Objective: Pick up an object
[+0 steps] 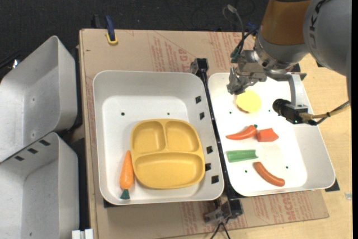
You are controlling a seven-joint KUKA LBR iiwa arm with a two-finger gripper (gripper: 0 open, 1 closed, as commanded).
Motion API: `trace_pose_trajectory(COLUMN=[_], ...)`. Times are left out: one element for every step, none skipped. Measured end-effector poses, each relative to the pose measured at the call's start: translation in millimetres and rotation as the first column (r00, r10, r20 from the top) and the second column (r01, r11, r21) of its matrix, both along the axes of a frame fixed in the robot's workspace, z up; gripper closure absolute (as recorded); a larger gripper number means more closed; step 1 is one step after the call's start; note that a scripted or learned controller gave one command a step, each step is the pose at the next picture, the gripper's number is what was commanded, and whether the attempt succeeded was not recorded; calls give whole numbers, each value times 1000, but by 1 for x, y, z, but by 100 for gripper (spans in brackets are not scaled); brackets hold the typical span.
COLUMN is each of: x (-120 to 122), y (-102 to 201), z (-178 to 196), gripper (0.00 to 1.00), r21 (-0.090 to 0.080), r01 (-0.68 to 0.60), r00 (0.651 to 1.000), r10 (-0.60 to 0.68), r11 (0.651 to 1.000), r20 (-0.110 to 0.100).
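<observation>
- We found the gripper point(239, 85) low over the far end of the right bin point(319, 145), at the far-left edge of a yellow disc point(249, 102); we could not tell how it was set, nor whether it touched the disc.
- We saw the grey arm point(321, 14), with its orange band point(291, 5), reach in from the right above that bin.
- Nearer the camera in the same bin we noted a red chilli point(241, 132) just beside a small red-orange piece point(267, 134), then a green strip point(241, 155), then a sausage point(268, 173) nearest the front wall.
- In the left bin point(112, 120) we saw a yellow divided tray point(166, 154), with a carrot point(127, 172) lying along its left side.
- We saw both bins resting side by side on a brown board point(162, 45).
</observation>
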State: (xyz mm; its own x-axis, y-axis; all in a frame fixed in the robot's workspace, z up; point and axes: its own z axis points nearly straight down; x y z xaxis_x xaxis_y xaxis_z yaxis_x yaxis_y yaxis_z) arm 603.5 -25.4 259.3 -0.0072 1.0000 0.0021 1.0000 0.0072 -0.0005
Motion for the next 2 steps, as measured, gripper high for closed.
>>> trace_pose_trajectory(x=[-8,-3], y=[48,101], z=[-18,-26], gripper=[100,100], r21=[0,-1], r01=[1,0], r00=[1000,1000], r10=[-1,0], r11=[1000,1000], r20=[-2,0])
